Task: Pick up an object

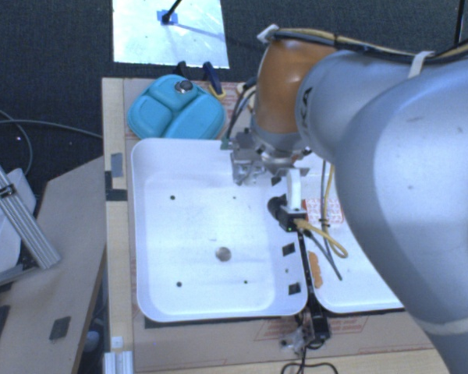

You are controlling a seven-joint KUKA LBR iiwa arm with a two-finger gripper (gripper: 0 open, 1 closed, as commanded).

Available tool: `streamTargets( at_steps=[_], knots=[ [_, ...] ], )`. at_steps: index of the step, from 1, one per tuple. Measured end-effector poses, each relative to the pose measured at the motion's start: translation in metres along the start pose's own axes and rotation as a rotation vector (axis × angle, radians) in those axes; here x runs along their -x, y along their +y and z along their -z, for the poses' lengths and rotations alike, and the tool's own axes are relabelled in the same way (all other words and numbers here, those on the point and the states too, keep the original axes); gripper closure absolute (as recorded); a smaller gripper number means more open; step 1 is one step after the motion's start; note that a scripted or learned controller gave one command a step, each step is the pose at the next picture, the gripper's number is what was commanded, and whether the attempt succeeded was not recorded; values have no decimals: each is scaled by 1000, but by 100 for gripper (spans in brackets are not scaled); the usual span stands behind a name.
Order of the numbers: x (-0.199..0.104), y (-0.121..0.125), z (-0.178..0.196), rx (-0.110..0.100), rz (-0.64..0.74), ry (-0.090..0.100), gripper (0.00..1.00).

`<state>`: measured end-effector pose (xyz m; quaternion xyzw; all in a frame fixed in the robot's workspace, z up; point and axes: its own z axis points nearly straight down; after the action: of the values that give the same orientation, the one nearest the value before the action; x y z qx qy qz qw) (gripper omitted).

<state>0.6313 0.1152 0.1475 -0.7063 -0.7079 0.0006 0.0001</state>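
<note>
1. Landmark: left bin (152,209), a shallow white tray with a few small dark dots on its floor.
2. Small round grey-brown object (223,253) lies on the left bin's floor, toward the near side, a bit right of centre. It sits alone, touching no wall.
3. Gripper (248,171) hangs over the far right corner of the left bin, just inside the far rim. It is well apart from the round object, up and to its right.
4. Jaws: cannot tell if spread or pressed together; the metal tip is small and blurred against the white floor. Nothing visible held.
5. Arm (390,154), grey with an orange band (285,80) above the wrist, comes in from the right of the left bin and covers much of the right bin (359,287).
6. Along the seam between left bin and right bin: a black fitting, a white tag, yellow and dark cables (327,244).
7. Orange oblong item (315,269) lies in the right bin, just beside the left bin's right rim, near end.
8. Blue lumpy plastic thing (176,109) sits just beyond the left bin's far rim, touching or nearly touching it.
9. Shiny square sheet (168,20) lies farther back, beyond the blue thing.
10. Metal rail (15,216) stands tilted, well left of the left bin.
</note>
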Motion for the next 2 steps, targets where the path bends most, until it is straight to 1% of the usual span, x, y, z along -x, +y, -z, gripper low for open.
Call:
streamTargets(
  at_steps=[1,2],
  knots=[
    [-15,-58,-47,-7,-1,1,100],
    [-71,-56,200,21,6,9,100]
  ],
)
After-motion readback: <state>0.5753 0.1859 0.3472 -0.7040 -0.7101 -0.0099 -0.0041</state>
